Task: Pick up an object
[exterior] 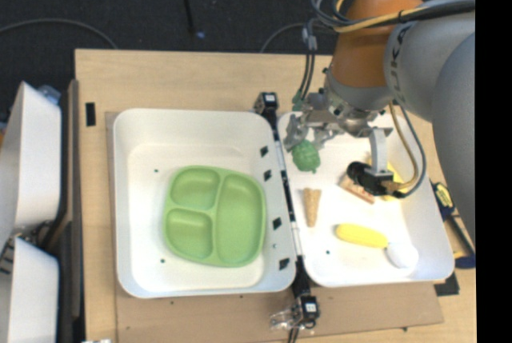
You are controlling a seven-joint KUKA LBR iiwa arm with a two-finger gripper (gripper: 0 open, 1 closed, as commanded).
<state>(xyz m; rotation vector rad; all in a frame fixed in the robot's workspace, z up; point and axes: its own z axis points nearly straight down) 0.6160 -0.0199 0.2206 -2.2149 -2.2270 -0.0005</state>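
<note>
A green broccoli (pixel 306 157) lay in the right bin (pixel 424 253) near its left wall, beneath the pincer (pixel 308 133). Nearby lay a cone (pixel 310 205), a banana (pixel 362 236) and a white egg (pixel 402 256).

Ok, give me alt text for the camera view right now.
The grey arm's gripper hangs just above a small green bumpy toy in the right white bin, which also holds a tan cone and a yellow banana-shaped piece. The left white bin holds a green divided plate.
</note>
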